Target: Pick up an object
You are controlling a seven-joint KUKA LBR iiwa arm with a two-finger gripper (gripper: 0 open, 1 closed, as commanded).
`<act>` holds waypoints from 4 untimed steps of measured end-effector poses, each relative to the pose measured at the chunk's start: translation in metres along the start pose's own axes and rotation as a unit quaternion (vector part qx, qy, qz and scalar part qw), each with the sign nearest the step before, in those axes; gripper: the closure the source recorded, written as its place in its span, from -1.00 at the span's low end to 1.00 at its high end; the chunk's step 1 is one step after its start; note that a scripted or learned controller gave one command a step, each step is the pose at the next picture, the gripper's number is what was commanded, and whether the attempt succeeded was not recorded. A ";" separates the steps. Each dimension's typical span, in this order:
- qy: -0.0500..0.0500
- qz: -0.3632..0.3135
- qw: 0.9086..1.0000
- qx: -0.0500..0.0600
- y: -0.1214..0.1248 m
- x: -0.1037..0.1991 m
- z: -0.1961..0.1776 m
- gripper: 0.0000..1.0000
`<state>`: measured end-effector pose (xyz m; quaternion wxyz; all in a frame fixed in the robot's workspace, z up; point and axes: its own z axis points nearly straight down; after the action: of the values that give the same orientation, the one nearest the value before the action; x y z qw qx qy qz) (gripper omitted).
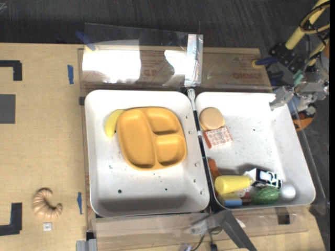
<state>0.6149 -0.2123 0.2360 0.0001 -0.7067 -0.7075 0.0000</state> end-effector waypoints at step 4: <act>0.000 -0.154 0.988 -0.004 -0.040 0.109 0.148 -1.00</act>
<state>0.5750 -0.1038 0.0882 -0.0023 -0.5891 -0.8081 -0.0029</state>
